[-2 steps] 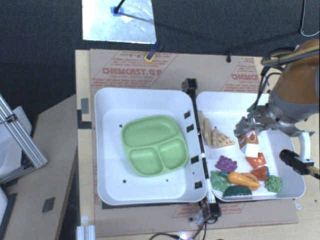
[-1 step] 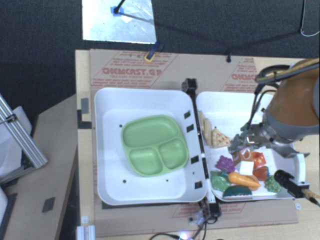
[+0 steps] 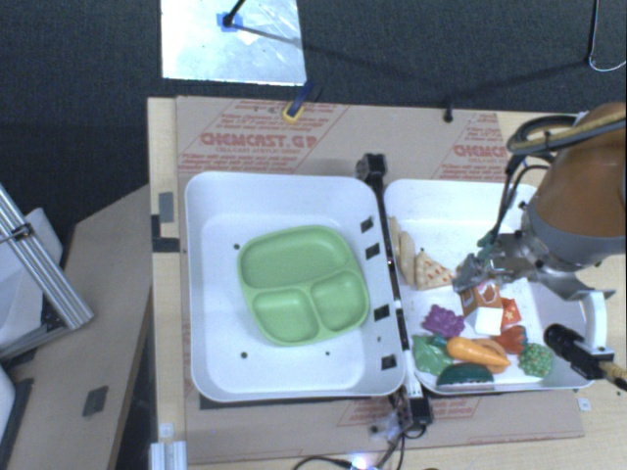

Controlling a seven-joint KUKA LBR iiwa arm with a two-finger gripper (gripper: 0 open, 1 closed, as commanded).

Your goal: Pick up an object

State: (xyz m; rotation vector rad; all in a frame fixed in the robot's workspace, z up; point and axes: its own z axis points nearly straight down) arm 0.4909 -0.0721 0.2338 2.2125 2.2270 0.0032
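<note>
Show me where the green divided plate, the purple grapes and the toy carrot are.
green divided plate point(image 3: 299, 260): camera view, large top compartment.
purple grapes point(image 3: 443, 319): camera view, middle of the bunch.
toy carrot point(image 3: 478, 351): camera view, mid-body.

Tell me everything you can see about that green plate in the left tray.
The green plate is pale green, looks like smooth plastic, and has rounded corners. It is divided into three compartments: one large and two smaller. It lies flat, slightly turned, near the middle of the left bin, resting on its floor. Nothing lies in it, and nothing else touches it.

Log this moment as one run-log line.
gripper: over right bin | toys: in bin | plate: left bin
</note>
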